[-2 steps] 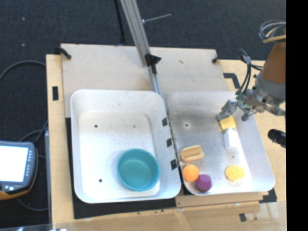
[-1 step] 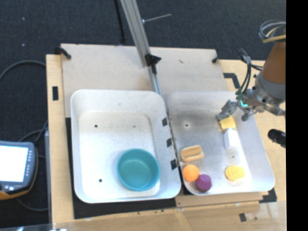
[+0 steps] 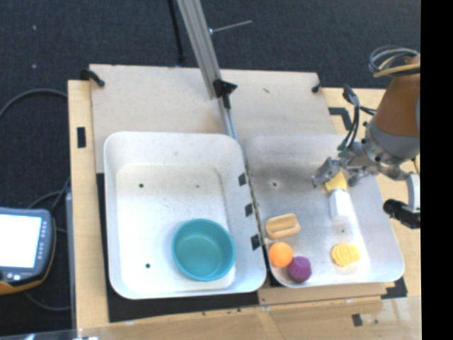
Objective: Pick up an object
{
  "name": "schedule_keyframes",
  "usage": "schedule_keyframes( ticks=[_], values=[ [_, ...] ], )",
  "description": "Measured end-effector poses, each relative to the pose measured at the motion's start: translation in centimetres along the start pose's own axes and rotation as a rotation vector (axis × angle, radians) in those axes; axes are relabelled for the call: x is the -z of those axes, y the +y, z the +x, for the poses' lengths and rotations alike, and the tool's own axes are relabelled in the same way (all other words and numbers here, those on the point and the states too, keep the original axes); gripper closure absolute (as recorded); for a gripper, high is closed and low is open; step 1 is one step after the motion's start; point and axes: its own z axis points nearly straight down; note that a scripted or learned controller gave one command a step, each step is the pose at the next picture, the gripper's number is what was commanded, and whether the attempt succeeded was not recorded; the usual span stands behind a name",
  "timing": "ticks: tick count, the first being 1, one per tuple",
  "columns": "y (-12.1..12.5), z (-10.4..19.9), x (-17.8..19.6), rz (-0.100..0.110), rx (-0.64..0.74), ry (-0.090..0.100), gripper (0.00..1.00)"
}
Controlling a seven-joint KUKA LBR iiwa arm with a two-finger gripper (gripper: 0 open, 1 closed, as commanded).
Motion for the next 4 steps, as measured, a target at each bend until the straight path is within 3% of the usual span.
schedule_keyframes(
  ticks=[1,2,3,4],
  values=[
    [0.3,0.7,-5.9,0.001,0.003,0.001,0.0],
    [0.3,0.6,-7.6,-0.001,-0.001,0.0,0.0],
    [0.4,0.5,-6.4,-0.006,-0.003,0.0,1.0],
    [0.4,0.7,-2.0,-0.008,0.002,0.001,1.0]
  ],
)
